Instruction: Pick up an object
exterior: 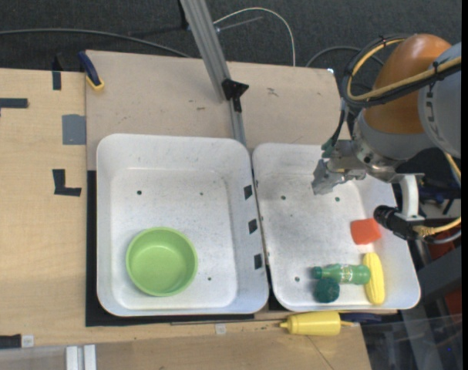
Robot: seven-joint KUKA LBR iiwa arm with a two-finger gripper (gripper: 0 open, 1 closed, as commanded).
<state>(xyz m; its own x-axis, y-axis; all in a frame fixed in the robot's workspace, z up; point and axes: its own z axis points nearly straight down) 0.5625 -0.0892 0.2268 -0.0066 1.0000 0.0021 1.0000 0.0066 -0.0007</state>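
While the gripper [326, 182] hangs above the upper part of the right bin [295, 206], nothing sits under it, so the job now is choosing a target and getting over it cleanly. I cannot tell whether the tool is spread or closed; it reads as a grey blur from this angle.

Taking the orange block [365, 231] as our landmark: it lies near the bin's right wall, below and to the right of the gripper, clear of its neighbours. It looks small, boxy and matte, probably the friendliest grab here. Just below it stands the yellow banana-shaped toy [374, 277], lying lengthwise along the right wall, and touching that toy's left side is the green bottle [338, 274], lying flat with a darker green cap-like lump [325, 290] at its lower left. That cluster looks crowded; a descent there risks nudging two things at once.

Best play, I'd judge: slide toward the block, centre over it, drop straight, and stay off the wall.

Far left of the block, in the other bin, rests a green bowl [162, 261], and below the bins a yellow bottle [314, 324] lies on the bench.
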